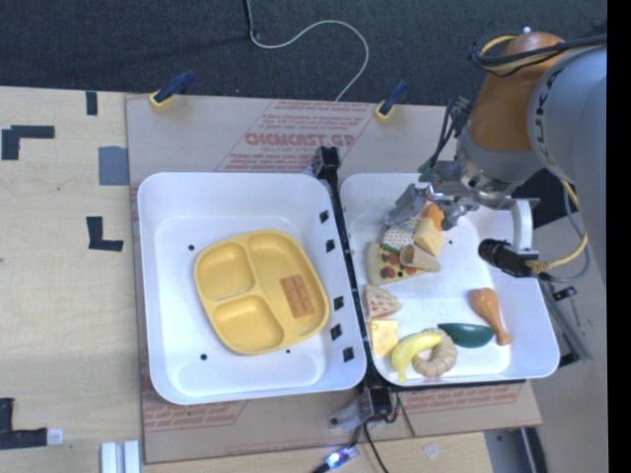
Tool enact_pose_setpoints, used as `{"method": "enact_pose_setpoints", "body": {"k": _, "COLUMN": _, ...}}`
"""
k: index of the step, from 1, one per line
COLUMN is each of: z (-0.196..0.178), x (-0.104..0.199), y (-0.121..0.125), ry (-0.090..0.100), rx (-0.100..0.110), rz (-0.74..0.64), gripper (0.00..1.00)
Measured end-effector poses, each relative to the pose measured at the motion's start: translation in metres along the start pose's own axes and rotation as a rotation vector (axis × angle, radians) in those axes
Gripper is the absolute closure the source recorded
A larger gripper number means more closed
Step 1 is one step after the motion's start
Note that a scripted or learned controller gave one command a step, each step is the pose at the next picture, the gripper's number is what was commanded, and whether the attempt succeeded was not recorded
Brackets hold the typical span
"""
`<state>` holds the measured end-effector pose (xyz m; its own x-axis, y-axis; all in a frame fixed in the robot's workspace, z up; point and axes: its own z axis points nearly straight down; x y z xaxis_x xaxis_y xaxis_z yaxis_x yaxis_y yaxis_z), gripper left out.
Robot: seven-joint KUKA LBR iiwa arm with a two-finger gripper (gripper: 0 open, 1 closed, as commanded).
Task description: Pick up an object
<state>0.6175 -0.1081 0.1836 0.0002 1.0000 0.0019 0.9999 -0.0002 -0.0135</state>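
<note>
My gripper [427,211] hangs low over the upper left part of the right bin [527,363], right above a tan cheese wedge [429,237] and a pizza slice [393,262]. The wedge's top lies directly under the gripper. Lower in that bin lie a sandwich triangle [381,302], a yellow block [383,338], a banana [412,349], a bagel [437,362], a dark green vegetable [466,334] and a chicken drumstick [488,312].
The left bin [168,215] holds a yellow divided tray [246,299] with a brown slab [298,296] in its right compartment. A black divider [338,254] runs between the bins. A cable [513,257] hangs from the wrist over the right bin.
</note>
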Motion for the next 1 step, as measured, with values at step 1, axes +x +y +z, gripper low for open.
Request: {"method": "enact_pose_setpoints", "body": {"k": 1, "z": -0.0063, "x": 0.0000, "y": 0.0028, "ry": -0.001, "rx": -0.012, "rz": -0.002, "gripper": 0.00}}
